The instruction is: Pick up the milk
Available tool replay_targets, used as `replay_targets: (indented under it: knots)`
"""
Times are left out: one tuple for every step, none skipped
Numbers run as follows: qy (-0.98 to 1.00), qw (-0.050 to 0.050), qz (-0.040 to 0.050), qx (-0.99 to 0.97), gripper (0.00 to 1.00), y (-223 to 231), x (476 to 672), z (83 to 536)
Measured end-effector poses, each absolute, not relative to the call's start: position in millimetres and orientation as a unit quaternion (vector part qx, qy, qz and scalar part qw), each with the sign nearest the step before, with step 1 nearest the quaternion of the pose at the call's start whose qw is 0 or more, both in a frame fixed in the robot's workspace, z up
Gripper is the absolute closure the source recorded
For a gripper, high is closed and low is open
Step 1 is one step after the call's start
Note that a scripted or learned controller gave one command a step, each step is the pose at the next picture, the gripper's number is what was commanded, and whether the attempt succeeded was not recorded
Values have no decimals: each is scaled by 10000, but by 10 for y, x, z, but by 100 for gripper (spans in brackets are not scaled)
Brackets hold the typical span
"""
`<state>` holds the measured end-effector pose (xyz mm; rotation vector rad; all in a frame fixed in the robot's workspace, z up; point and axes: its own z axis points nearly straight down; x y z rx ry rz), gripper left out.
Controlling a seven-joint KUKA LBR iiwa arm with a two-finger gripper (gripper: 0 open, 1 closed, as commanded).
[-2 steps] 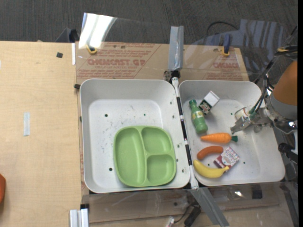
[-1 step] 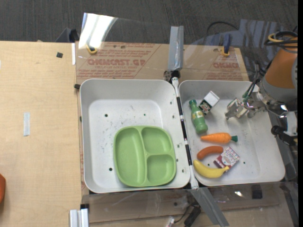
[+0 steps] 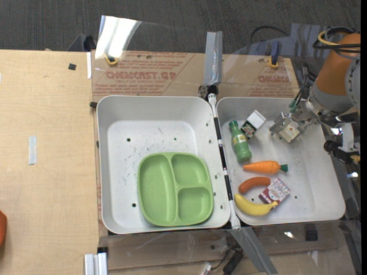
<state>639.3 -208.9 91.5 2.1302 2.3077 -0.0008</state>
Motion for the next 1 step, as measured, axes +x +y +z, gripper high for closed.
replay_targets:
  knots:
    - [7391, -27, -7, 6736, 0, -2064, 6584, 914]
